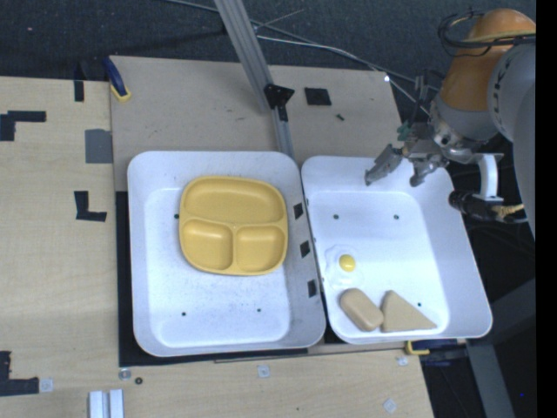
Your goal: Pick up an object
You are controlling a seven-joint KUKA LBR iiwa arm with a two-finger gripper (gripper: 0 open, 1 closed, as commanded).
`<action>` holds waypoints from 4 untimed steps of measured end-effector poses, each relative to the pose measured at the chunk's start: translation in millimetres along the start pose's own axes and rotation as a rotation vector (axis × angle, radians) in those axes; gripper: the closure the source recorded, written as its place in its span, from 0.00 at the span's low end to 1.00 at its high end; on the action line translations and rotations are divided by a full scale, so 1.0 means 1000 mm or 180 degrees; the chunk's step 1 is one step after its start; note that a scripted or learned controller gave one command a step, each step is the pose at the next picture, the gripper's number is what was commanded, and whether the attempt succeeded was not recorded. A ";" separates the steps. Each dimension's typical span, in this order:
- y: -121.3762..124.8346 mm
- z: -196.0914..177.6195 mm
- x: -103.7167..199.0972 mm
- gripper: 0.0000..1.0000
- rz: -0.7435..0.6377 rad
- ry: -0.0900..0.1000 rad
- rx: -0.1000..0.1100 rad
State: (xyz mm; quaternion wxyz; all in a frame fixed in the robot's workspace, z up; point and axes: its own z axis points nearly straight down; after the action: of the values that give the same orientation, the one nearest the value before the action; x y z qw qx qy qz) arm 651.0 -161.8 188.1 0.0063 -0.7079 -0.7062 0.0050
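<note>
Two shallow white bins side by side: left bin (148, 259), right bin (452, 259). One yellow divided plate (233, 225) in the left bin, three compartments, set toward that bin's upper half, bare floor below it and along its left side. Three things in the right bin, all low near its front edge: one fried-egg piece (342, 264), white with a yellow yolk, against the left wall; one tan bread roll (359, 309), long axis slanting from upper left to lower right; one tan wedge (403, 313) just beside the roll on its right, apex pointing up and slightly left, broad base along the front rim. Upper half of the right bin bare, open room there. One gripper (399, 169) over the right bin's upper rim, well apart from all three pieces, fingers spread wide with nothing between them, tips pointing down and left
</note>
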 end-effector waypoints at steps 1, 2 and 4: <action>0.003 -0.010 0.000 0.00 -0.0011 -0.0008 -0.0047; -0.002 0.044 0.010 0.00 -0.0012 -0.0005 -0.0031; -0.001 0.084 0.012 1.00 -0.0017 -0.0010 -0.0046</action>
State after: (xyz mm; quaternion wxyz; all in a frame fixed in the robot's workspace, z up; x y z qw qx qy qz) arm 648.8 -150.1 103.7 0.0000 -0.7060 -0.7082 0.0010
